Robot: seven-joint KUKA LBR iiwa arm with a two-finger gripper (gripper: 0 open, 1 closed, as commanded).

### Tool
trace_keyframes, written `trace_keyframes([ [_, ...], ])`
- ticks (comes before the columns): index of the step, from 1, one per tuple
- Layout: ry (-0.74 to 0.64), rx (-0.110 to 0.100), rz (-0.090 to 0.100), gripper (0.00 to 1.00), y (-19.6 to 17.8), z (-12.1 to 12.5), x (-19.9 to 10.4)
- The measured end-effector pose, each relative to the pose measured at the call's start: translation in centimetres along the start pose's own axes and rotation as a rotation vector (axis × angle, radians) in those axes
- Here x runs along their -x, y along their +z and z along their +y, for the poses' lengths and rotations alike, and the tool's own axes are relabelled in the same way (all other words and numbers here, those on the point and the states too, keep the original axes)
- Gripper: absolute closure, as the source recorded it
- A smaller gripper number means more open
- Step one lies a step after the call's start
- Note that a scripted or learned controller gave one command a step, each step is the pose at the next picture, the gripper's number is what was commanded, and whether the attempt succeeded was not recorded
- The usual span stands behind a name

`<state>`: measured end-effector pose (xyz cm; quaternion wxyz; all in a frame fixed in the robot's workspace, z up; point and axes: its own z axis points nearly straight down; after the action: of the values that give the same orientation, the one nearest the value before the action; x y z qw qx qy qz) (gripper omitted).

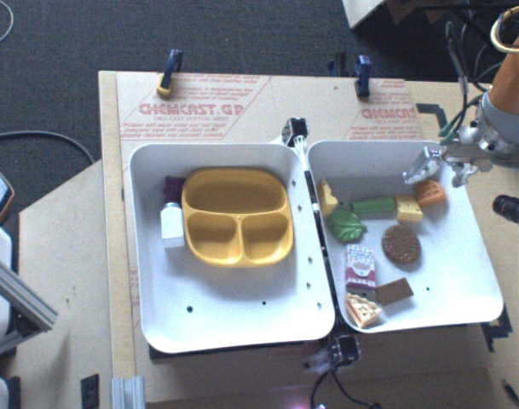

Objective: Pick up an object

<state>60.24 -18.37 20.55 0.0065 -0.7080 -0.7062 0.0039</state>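
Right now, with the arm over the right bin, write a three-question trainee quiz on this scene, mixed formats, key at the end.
1. True or false: the yellow divided plate lies in the left bin.
2. Which item lies nearest the end effector?
A. the orange block
B. the pizza slice toy
C. the white bottle
3. Fill in: the round brown cookie lies in the ____ bin.

Key
1. True.
2. A; the orange block sits just below the end effector, at the far edge of the right bin.
3. Right.
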Motion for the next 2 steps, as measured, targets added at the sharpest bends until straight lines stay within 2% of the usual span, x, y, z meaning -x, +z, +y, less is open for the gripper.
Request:
trace_keyframes([
  [1, -0.003, 0.014, -0.003, 0.0, -0.8, 0.3, 0.0],
  [2, -0.002, 0.008, -0.002, 0.0, 5.2, 0.4, 0.7],
])
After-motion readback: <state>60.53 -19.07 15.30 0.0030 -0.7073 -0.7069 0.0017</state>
